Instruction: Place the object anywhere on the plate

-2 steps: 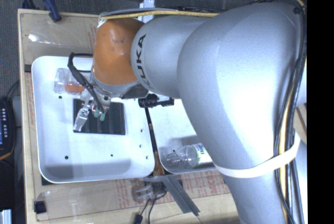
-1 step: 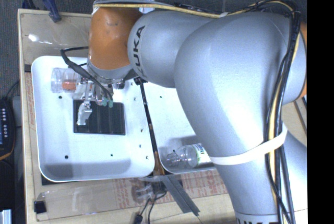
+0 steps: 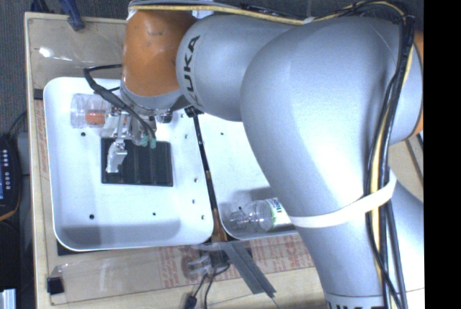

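So the hand [image 3: 133, 133] is hanging right over the top edge of the flat black square plate [image 3: 144, 165] in the left white bin [image 3: 72, 228]. Can't tell if the hand is apart or together, it's a tangle of metal and cable from this angle. There's a small silvery metal piece [image 3: 115, 158] lying on the plate just below the hand, might be the object, might be part of the tool, honestly can't say. A clear plastic bottle with an orange bit inside [image 3: 88, 113] lies up and left of the hand, off the plate.

If it's carrying something, I'd lower straight down and let go over the plate's middle, not the edge. Only readable writing is "KUKA" on the grey arm [image 3: 288, 84]. The clear bottle [image 3: 256, 215] in the other bin has a label, too small to read.
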Motion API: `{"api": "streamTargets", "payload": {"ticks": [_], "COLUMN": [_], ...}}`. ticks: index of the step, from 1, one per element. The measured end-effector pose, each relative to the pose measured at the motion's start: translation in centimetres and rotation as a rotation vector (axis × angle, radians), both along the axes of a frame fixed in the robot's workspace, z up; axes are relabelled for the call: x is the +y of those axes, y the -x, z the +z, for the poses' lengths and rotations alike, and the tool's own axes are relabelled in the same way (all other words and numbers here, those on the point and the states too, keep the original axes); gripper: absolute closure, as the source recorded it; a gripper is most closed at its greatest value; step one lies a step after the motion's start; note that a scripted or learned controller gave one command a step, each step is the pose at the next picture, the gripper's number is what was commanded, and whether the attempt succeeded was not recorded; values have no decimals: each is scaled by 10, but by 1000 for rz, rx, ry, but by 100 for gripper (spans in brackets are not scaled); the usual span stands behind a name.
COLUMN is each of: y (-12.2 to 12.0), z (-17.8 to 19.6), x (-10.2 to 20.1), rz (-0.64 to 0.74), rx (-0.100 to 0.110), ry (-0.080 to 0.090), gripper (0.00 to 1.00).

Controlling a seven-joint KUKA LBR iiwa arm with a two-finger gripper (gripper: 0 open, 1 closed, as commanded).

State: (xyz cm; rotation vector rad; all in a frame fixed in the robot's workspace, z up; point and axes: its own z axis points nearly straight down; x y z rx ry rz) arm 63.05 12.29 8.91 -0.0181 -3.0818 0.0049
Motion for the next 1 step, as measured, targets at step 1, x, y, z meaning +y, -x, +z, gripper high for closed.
{"api": "streamTargets", "payload": {"ticks": [1], "y": [0], "z": [0], "x": [0], "rz": [0], "rx": [0], "ry": [0], "gripper": [0]}}
